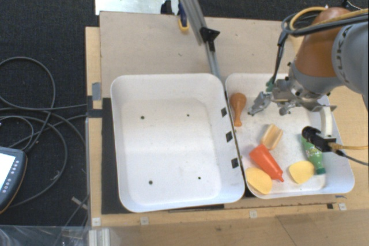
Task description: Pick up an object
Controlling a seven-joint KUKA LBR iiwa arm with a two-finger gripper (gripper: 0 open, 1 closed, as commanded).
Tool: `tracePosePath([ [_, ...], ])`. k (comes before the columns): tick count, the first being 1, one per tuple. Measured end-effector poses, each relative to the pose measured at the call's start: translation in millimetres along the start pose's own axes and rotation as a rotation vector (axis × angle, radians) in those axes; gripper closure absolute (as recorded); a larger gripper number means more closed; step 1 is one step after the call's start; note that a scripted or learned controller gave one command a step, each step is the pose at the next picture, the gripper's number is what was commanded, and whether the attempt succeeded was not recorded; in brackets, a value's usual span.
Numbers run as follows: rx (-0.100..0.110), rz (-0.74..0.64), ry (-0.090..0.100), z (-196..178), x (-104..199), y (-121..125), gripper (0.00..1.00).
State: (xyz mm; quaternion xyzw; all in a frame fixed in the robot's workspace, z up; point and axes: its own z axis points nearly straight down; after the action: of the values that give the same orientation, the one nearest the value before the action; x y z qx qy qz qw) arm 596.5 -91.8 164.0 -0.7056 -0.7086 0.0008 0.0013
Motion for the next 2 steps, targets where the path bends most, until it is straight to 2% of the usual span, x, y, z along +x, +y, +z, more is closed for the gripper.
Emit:
tracePosePath([
  [1,0.002,0.004,0.000,58,-8,-4,0.00],
  [2,-0.004,0.004,-0.001,73,-8,-3,0.00],
])
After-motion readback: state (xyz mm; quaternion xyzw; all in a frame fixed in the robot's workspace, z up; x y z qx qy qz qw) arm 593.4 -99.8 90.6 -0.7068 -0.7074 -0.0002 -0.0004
